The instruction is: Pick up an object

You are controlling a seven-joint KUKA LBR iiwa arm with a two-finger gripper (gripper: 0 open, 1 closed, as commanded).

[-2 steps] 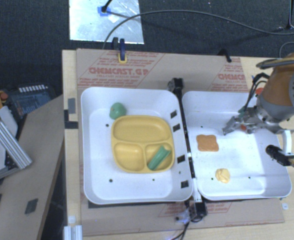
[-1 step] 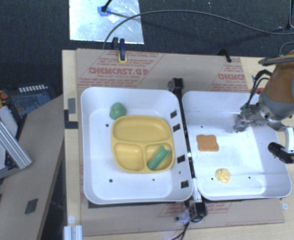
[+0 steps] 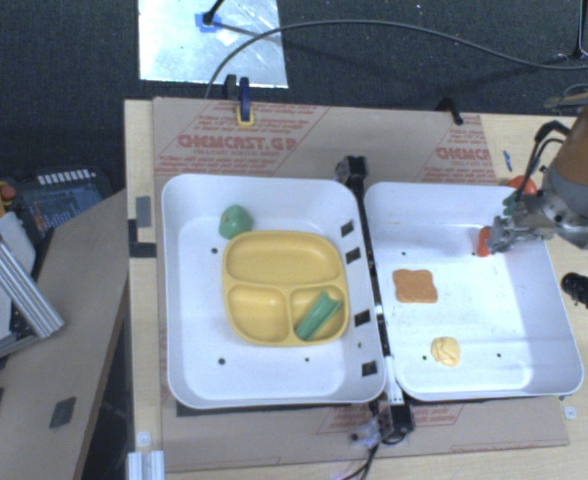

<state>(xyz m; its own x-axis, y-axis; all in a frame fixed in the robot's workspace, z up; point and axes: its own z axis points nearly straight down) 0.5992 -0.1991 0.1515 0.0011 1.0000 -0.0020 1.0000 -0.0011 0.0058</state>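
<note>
Two shallow white plastic bins sit side by side on a brown cardboard-like sheet printed with red lettering. The left bin (image 3: 189, 268) has smooth, glossy walls and holds a yellow divided tray (image 3: 274, 258), rounded at the corners and split into one long far compartment and two smaller near ones. A green, roughly cylindrical piece (image 3: 318, 314) lies at a slant in the near right compartment of that tray, and a rounded green lump (image 3: 235, 221) rests on the bin floor touching the tray's far left corner. The right bin (image 3: 534, 328) carries a flat, tan-orange piece shaped like a slice of toast (image 3: 414, 286) near its left middle, and a small pale yellow lumpy object (image 3: 445, 350) lies nearer the camera, just right of the slice and apart from it. The gripper (image 3: 492, 236) reaches in from the right over the far part of the right bin, its dark metal tip low above the bin floor with a small red-orange bit at its end; whether it is spread or pressed together cannot be told. The toast slice lies near and to the left of the gripper, apart from it, and the yellow lump lies further toward the near edge.
</note>
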